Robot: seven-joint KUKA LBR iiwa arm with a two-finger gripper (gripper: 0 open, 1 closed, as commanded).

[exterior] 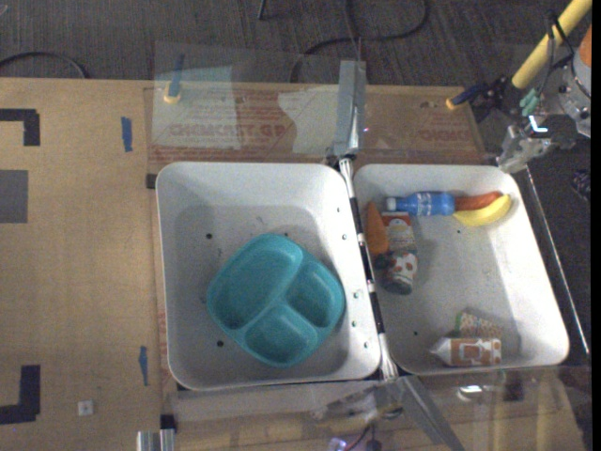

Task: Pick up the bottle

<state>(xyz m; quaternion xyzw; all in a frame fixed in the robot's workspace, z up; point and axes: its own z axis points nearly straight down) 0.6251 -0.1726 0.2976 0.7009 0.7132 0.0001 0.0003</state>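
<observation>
Gripper (pixel 522 145) sat outside the bins, past the far right corner of the right bin (pixel 554 332), above the bench edge and well apart from everything inside. From my feed I could not tell whether it was spread or closed, and nothing showed in its grasp. The arm (pixel 562 28) came down to it at a slant from the upper right, its orange band lit pale.

Going from the left, I saw black tape marks (pixel 21 125) and a strip of blue tape (pixel 126 134) on the brown bench. Behind the bins lay a cardboard sheet (pixel 221 125) with reddish printing that looked mirrored; I could not read it.

The left bin (pixel 183 200) held a teal divided plate (pixel 274 299), tilted toward the near right corner.

In the right bin, an orange item (pixel 375 233) lay along the left wall, with a small red-and-white pack (pixel 398 227) touching it and a spotted can (pixel 402 272) just below. The bottle (pixel 423 203), blue with a white label, lay on its side near the far wall. A red item (pixel 480 198) sat at its right end, and a banana (pixel 484 214) lay just beside that. Near the front lay a carton (pixel 467 350) on its side. Every label was too small to read.
</observation>
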